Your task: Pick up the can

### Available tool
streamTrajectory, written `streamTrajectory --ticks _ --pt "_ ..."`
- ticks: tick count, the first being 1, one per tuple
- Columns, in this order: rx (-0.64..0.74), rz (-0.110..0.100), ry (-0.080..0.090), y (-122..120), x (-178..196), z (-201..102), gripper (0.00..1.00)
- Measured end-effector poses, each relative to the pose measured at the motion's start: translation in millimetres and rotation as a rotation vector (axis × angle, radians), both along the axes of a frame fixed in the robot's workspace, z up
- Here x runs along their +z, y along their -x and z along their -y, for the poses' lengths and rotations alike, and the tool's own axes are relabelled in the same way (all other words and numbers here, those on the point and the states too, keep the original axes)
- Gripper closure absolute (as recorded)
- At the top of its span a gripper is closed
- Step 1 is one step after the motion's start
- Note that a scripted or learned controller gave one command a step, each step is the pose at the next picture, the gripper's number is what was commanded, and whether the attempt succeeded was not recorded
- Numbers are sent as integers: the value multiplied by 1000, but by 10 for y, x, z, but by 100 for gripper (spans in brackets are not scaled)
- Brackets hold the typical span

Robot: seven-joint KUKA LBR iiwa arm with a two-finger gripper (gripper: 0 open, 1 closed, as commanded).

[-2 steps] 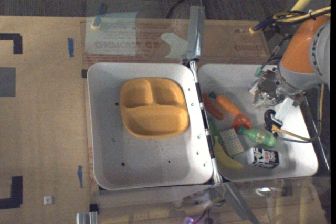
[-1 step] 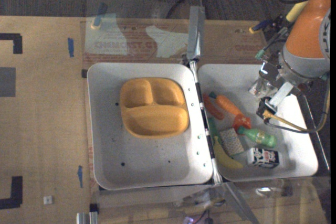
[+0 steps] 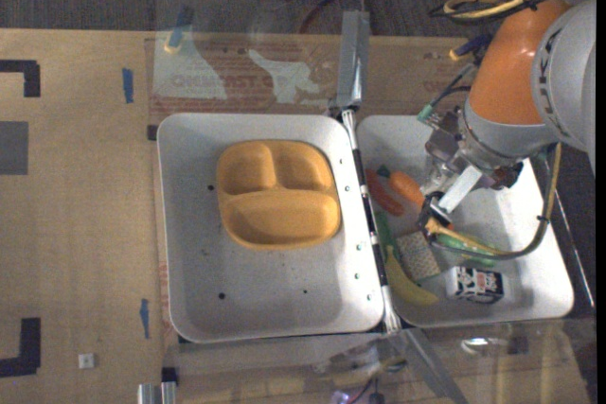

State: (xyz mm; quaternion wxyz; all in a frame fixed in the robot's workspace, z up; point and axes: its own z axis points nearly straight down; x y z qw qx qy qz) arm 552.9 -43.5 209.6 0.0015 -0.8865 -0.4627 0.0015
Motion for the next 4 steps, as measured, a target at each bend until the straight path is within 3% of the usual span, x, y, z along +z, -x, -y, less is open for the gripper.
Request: streamTrajectory --ticks 1,2,3,4 --pt "455 5 1 -57 362 -256 100" --pt "22 4 2 -347 590 343 100" --pt "-105 3 2 -77 707 1045 100" --pt "109 4 2 -174 884 740 100"
